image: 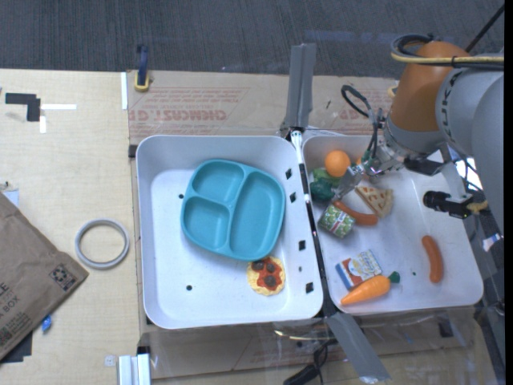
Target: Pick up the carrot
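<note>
A robotics lab: taped cardboard bench (64,175), two white bins (152,239), toy food (267,277).

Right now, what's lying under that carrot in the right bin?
The carrot lies across the lower edge of a small carton. The covered part of the carton is hidden.

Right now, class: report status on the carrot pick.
Gripper over right bin's far end. Carrot lying free near front edge. Carton touching it.
</note>
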Motion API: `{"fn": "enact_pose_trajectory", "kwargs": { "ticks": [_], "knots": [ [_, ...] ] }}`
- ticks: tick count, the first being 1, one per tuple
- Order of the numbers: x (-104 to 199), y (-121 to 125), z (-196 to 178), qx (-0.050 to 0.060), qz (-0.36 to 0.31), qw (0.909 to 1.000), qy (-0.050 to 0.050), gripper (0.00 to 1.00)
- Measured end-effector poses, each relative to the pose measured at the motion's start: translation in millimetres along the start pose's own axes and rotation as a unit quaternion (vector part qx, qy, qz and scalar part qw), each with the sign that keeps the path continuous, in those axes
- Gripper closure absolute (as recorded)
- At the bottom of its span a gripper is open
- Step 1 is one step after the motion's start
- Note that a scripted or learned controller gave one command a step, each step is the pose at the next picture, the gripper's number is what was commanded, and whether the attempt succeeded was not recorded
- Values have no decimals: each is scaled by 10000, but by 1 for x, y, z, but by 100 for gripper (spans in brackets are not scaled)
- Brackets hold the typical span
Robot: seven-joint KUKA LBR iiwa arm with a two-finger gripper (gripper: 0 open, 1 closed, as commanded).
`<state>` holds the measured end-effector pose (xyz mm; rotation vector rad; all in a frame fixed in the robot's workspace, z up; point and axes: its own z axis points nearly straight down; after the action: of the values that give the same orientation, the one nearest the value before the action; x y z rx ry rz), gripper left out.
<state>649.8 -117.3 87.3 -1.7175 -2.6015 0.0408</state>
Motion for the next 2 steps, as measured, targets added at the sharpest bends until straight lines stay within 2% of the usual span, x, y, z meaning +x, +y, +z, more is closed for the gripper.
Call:
{"fn": "enact_pose_trajectory", "kwargs": {
  "ticks": [1, 2],
  "knots": [
    [7, 8, -34, -102, 852, 9963, 13, 0],
    [35, 22, -104, -178, -681, 9975, -50, 0]
  ]
}}
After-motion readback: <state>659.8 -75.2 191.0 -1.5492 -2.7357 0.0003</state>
